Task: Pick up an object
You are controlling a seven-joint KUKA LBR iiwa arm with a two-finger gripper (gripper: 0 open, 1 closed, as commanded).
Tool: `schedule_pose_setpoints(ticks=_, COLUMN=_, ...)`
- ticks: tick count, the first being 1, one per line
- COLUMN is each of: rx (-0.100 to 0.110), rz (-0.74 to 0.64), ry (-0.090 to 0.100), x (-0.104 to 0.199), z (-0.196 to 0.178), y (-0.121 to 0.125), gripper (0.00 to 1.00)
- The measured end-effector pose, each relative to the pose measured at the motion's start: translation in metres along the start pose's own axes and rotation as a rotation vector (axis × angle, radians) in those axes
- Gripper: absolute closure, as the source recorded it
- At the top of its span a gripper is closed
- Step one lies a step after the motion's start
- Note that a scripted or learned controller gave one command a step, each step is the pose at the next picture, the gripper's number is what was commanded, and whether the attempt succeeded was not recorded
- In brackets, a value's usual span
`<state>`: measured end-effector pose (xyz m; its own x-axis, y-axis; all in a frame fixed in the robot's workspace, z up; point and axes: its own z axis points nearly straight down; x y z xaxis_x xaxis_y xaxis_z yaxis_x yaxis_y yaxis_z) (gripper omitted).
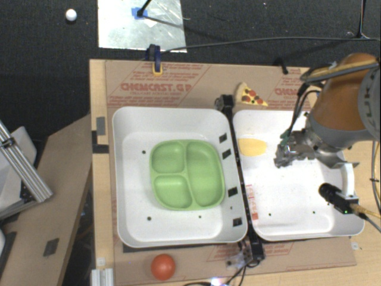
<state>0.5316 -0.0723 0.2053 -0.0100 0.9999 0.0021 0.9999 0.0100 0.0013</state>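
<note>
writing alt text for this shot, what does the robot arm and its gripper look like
The arm is bulky and rounded, orange on top with grey beneath. Thin black cables loop down its near side to a small dark metallic gripper with a cluttered, mechanical look.

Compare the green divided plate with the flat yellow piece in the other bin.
The green divided plate lies in the left white bin; the flat yellow piece lies in the right white bin. The plate is far larger than the yellow piece. The plate has three compartments; the yellow piece looks plain and oval. Both lie flat, untouched by the hand.
</note>
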Motion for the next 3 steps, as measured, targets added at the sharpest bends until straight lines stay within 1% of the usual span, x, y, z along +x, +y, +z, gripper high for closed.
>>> schedule_pose_setpoints(ticks=1, rx=0.000, rz=-0.001, ry=0.000, x=0.059, z=-0.006, y=-0.003, gripper=1.00)
schedule_pose_setpoints(ticks=2, rx=0.000, rz=0.000, ry=0.000, x=0.114, z=0.001, y=0.003, gripper=1.00)
schedule_pose_setpoints(ticks=3, rx=0.001, rz=-0.001, ry=0.000, x=0.166, z=-0.003, y=-0.001, gripper=1.00)
